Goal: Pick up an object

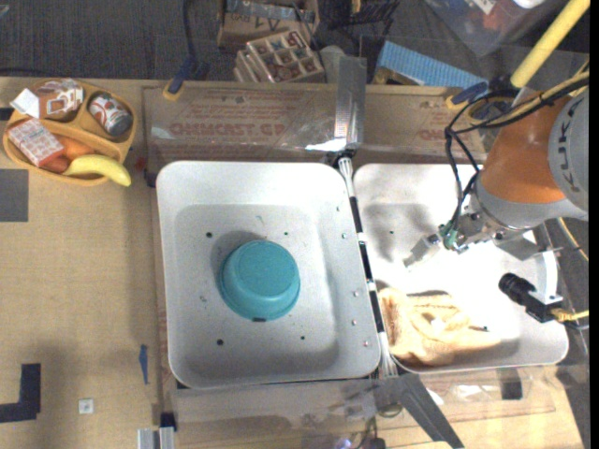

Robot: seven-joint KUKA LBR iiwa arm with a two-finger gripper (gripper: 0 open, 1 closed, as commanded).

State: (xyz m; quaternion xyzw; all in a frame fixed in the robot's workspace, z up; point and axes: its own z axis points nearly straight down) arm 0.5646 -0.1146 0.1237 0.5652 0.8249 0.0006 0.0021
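You see two white bins side by side. The left bin (187,204) holds a teal bowl (260,279) upside down near its middle, with bare floor all round it. The right bin (524,344) holds a tan cloth (432,325) crumpled along its near edge, long axis running left to right, touching the divider. The arm (538,171) reaches in from the right; the gripper (421,249) hangs above bare floor, apart from the cloth, jaws unclear. Behind, cardboard (234,124) reads partly "CHEMCERT".

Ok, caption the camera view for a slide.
KUKA arm's pincer above the right bin near a tan cloth; teal bowl in the left bin.
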